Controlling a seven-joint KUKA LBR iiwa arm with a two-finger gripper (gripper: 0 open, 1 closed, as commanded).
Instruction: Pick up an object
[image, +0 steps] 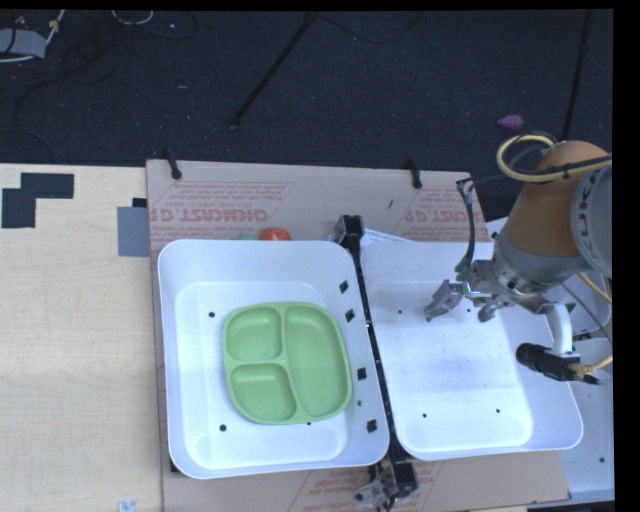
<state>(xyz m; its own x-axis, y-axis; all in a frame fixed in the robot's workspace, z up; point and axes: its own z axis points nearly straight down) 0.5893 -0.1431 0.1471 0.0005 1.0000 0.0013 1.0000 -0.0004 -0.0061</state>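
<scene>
the grey arm (560, 225) with its orange band reaches in from the right and bends down over the upper right part of the right bin (470, 420), its wrist hanging above the bin's white floor. the gripper (463, 303) is spread, its two fingers (440, 301) splayed apart with nothing between them, hovering near the bin floor though contact cannot be told. a green divided plate (287, 362) lies flat in the middle of the left bin (190, 300), well apart from the gripper, and a small orange object (274, 235) sits just behind that bin's far rim.
</scene>
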